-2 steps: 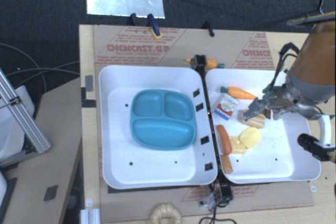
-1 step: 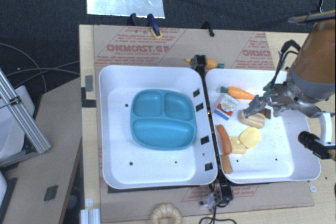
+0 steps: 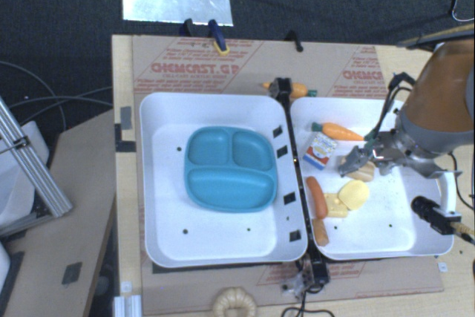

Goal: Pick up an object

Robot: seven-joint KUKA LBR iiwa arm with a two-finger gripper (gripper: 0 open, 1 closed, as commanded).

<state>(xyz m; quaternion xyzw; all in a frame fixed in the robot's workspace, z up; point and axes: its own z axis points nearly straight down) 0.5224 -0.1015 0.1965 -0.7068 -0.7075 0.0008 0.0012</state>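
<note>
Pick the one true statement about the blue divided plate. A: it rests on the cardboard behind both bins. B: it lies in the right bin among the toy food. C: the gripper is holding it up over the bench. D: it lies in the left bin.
D: the blue divided plate lies flat on the floor of the left bin, while the carrot and the gripper are over the right bin.

Grey arm from the right, wrist bent; gripper (image 3: 355, 163) low, leftward
</note>
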